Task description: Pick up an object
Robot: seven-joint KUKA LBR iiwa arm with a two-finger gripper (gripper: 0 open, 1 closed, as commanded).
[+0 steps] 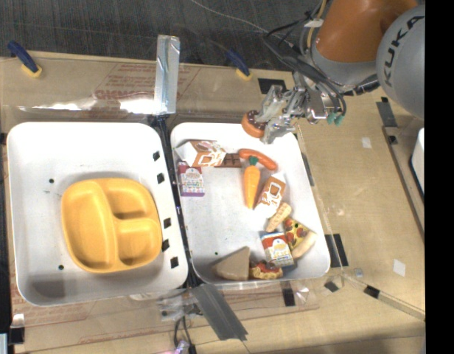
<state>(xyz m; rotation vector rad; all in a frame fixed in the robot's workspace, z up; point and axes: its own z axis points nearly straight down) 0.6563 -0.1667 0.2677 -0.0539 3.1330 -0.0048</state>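
My gripper (275,124) hangs over the far rim of the right bin (309,190), reaching in from the upper right. A small round orange-red toy (251,122) sits right against the gripper's left side at rim height; whether it is gripped is unclear. Below it in the bin lie a red sausage (258,158), an orange carrot (251,184), a brown-and-white carton (270,193), a small purple-labelled pack (191,181), a brown snack packet (205,153), a pizza slice (300,234), a small box (277,248) and a tan wedge (234,264).
The left bin (28,153) holds a yellow divided plate (110,221). A silver tape strip (167,72) stands behind the divider between the bins. Blue clamps (24,57) (239,62) hold the cardboard at the back. Open bench lies to the right.
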